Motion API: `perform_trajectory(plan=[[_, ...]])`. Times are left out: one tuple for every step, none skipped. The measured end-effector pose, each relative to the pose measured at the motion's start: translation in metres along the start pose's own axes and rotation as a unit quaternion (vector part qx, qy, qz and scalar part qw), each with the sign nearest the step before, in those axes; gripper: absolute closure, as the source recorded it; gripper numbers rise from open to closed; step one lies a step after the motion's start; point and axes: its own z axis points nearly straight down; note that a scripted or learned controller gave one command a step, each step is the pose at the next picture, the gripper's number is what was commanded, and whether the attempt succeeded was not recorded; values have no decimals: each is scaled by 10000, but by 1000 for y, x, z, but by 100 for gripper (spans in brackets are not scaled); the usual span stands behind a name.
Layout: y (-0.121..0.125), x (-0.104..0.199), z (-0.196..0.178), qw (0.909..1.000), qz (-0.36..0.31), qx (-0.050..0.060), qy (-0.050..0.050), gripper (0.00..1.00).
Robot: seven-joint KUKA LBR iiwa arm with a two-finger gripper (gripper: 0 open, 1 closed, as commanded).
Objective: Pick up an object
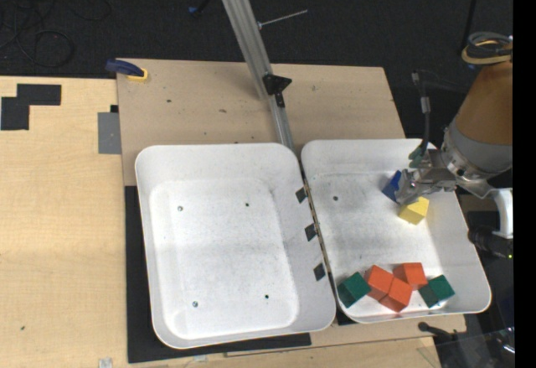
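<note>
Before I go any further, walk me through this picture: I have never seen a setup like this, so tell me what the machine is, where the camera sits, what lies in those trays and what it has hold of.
This is a factory-style robot arm, grey with an orange band, reaching in from the right. At its tip is a gripper with two jaws for picking things up.

The single camera hangs above the bench and looks down at a slant.

On the wooden bench sit two shallow white bins. The left bin is on the picture's left; the right bin holds the toys. Near its front edge lie two green blocks with orange blocks between them.

The gripper is down in the right bin, beside a blue block and a yellow block. I cannot tell from this angle whether it holds either one.
</note>
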Motion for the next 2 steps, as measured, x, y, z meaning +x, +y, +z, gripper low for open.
perform_trajectory(plan=[[0, -1, -16, 10000, -7, 17, 4, 100], [-3, 59, -18, 10000, -18, 32, 19, 100]])
